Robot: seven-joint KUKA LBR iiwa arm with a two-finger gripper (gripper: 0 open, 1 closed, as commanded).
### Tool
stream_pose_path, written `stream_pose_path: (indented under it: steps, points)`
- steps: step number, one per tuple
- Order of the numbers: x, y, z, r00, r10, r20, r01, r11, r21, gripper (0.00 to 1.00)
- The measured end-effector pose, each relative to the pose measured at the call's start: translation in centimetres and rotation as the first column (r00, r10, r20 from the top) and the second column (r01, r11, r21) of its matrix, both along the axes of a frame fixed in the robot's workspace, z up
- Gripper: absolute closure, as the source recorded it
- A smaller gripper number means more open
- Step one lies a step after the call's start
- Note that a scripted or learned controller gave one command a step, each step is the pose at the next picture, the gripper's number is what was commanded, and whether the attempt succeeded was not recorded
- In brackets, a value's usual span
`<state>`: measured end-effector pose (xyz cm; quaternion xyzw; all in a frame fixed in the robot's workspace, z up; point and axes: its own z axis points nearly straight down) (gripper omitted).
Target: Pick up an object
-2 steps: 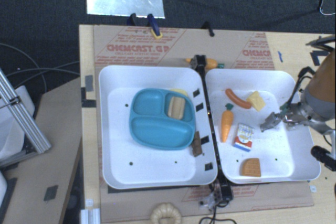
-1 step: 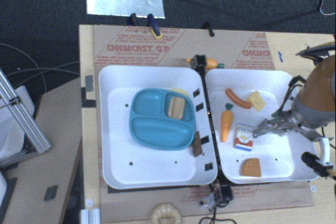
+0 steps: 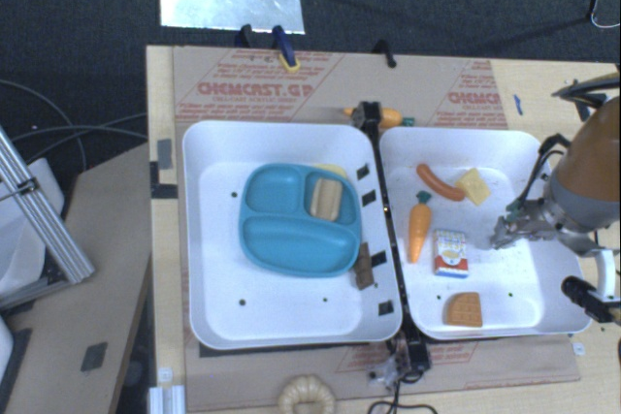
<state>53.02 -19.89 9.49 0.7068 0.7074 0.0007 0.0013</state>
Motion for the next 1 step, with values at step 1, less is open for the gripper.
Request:
stream_pose_path:
  steps: [1]
  points:
    - [-0.25,-0.26,4.37,1.0,0.0,0.001,0.0,1.0,-0.001,1.0]
